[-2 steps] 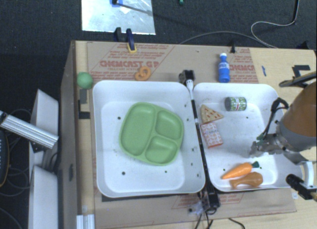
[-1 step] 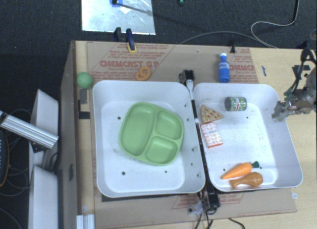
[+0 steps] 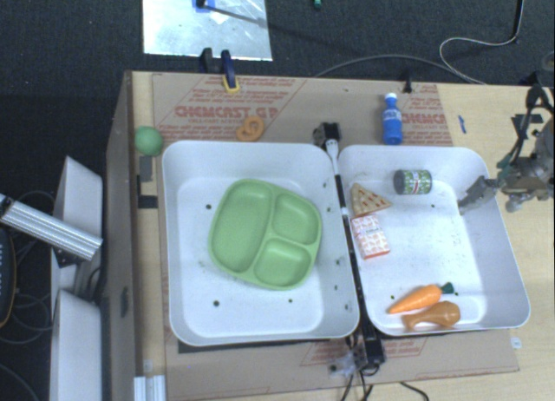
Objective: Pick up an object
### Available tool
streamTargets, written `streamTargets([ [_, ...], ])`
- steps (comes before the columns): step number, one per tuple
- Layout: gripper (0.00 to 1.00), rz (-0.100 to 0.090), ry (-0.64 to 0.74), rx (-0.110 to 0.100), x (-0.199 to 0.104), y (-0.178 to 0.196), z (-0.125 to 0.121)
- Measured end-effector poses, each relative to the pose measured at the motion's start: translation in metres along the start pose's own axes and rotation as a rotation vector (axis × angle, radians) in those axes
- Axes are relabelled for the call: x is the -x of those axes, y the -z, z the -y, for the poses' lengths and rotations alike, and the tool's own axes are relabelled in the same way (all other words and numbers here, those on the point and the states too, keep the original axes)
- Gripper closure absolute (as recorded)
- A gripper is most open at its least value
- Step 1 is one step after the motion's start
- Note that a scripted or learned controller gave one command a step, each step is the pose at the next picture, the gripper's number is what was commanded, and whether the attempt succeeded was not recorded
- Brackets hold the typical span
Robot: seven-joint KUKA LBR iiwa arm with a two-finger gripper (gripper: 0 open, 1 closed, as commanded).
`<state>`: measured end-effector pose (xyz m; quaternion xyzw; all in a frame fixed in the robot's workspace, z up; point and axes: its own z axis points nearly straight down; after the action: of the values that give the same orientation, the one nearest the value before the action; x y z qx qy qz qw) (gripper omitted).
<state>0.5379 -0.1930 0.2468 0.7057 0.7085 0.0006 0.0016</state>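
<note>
The right bin (image 3: 494,252) holds several small objects. A dark can (image 3: 413,182) lies on its side near the back. A pizza-slice toy (image 3: 366,200) and a red-and-white box (image 3: 371,238) lie by the left wall. An orange carrot (image 3: 418,298) and a tan pear-shaped toy (image 3: 435,315) sit at the front. My gripper (image 3: 494,198) hangs over the bin's right rim, to the right of the can. It is open, with nothing between its fingers (image 3: 474,193).
The left bin (image 3: 191,243) holds a green divided plate (image 3: 266,233). A blue bottle (image 3: 392,119), an orange ring (image 3: 250,128) and a green ball (image 3: 147,140) lie on the cardboard behind the bins. Cables run at the back right.
</note>
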Motion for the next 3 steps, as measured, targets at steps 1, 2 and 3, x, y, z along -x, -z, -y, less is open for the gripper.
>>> streamTargets([
  [1, 0.00, -0.001, 0.001, 0.000, 0.006, -0.163, -0.059],
  [2, 0.00, -0.008, 0.004, -0.051, 0.011, -0.163, -0.117],
  [3, 0.00, -0.001, 0.002, -0.055, 0.001, -0.168, -0.118],
])
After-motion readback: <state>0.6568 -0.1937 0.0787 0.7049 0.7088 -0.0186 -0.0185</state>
